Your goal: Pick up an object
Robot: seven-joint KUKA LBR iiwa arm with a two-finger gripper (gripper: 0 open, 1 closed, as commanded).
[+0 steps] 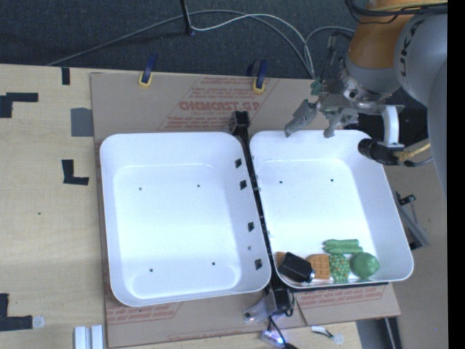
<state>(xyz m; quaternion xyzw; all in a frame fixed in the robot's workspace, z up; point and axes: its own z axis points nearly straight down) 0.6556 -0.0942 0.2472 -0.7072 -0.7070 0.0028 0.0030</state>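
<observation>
Green ball (365, 265) lies well apart from spread fingers (299, 121) above right bin (378, 187).

You've got the right bin (378, 195) as reference: left bin (116, 195) touching its left side. Inside it, along the near wall (all bunched), box (296, 267), cracker (318, 267), corn (338, 267), ball (365, 265), pod (341, 246) just behind. Gripper (313, 124) over its far rim.

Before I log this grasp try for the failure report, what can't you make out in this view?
- Orange item: partly hidden behind the black object; kind unclear.
- Green items: clustered and too small to name.
- Arm: cut off by the top and right edges.
- Claw: above the right bin; height above it unclear.
</observation>
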